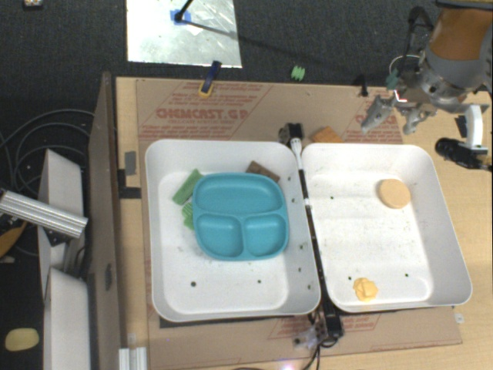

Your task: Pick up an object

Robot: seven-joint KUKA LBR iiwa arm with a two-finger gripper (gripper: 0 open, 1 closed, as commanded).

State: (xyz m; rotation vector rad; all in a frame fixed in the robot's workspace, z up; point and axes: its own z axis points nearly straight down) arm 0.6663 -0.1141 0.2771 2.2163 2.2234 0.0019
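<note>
Above the far right corner of the tabletop, the tool (391, 119) hangs outside the right bin (443, 199), just past its far rim. Its two fingers point down and stand apart, with nothing between them. The closest thing to take is, I judge, the round tan disc (394, 193), which lies in the right bin near its far right corner, toward the near side from the tool and almost directly under its line. The disc is round, so it has no long axis to respect. A yellow lump (365, 288) rests near the near rim of the same bin. The left bin (166, 230) holds a blue divided tray (239, 216), lying over green pieces (186, 186).
</note>
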